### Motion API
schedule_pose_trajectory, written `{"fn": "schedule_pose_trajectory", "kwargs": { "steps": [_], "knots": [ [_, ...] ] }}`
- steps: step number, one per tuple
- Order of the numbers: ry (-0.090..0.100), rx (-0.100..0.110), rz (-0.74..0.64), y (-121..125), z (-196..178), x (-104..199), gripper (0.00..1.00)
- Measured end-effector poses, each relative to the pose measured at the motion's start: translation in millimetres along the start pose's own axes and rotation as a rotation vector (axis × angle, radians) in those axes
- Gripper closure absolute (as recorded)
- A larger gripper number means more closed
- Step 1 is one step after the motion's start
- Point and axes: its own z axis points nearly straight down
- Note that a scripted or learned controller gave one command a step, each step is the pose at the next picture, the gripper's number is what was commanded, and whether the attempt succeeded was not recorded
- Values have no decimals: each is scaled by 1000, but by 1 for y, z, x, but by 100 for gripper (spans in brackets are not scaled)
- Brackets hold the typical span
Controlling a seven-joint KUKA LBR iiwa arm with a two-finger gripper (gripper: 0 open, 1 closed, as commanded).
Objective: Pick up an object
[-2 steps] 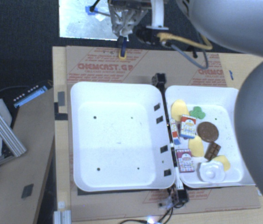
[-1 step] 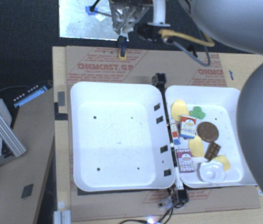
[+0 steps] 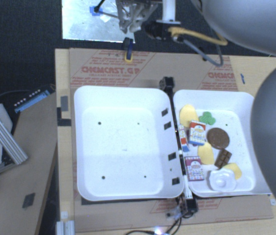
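Smooth grey arm (image 3: 255,18) with a yellow cable (image 3: 196,35) near its metal claw (image 3: 129,26).

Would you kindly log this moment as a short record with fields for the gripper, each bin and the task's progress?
gripper: raised beyond the far edge of the bins, above the board, nothing seen between its fingers
left bin: bare white floor
right bin: holds the items: brown disc, green piece, two small cartons, yellow pieces, brown bar, white cup
progress: nothing picked up yet
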Motion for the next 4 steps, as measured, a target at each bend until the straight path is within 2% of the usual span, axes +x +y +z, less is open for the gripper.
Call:
{"fn": "schedule_pose_trajectory", "kwargs": {
  "steps": [3, 4],
  "knots": [
    [0, 0, 0, 0, -53, 0, 100],
    [-1, 1, 0, 0, -53, 0, 100]
  ]
}}
